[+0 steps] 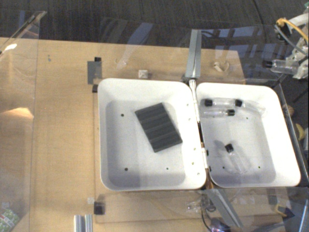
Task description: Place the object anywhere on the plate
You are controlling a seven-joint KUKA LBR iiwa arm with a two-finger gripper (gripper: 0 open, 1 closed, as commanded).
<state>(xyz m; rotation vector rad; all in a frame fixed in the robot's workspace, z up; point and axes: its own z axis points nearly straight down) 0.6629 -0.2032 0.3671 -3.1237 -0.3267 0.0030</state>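
Though unlabelled, dark ridged plate

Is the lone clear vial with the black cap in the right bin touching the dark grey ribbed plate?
Apart. In the camera view the clear vial with the black cap lies in the right white bin, while the dark grey ribbed plate lies in the left white bin.

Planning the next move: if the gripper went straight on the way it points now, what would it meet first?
Hard to say: the gripper at the upper right seems to point left, above the right bin. The way looks free over the bench, though depth is unclear.
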